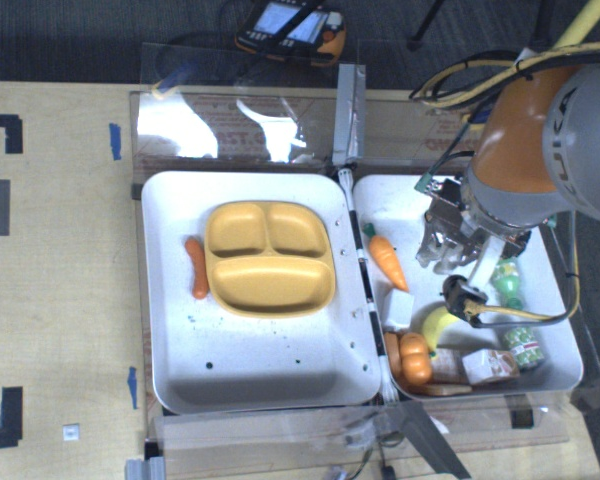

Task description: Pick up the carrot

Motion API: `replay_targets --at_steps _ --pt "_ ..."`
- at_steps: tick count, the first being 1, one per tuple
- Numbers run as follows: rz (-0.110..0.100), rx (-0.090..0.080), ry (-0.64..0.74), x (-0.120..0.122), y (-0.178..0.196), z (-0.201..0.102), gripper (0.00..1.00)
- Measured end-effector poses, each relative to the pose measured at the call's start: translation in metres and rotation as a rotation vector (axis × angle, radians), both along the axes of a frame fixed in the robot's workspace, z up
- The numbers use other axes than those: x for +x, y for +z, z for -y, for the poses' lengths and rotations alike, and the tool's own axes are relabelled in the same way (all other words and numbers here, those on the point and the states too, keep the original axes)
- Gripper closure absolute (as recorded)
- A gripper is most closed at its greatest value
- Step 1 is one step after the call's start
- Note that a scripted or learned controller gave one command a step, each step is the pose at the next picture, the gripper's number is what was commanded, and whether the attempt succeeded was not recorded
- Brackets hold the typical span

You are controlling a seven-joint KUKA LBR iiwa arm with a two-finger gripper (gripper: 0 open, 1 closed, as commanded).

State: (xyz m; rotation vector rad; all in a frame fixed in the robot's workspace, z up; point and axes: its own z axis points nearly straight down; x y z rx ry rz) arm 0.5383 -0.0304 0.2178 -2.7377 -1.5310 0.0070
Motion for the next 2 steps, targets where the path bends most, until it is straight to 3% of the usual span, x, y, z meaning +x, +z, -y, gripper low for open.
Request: replay_targets --at_steps 1,2 --pt "0.004 -0.004 -0.289 0.005 -0.011 -0.007 1.00" --pt "0.003 -0.005 -0.688 0.001 -0.016 -0.027 1.00"
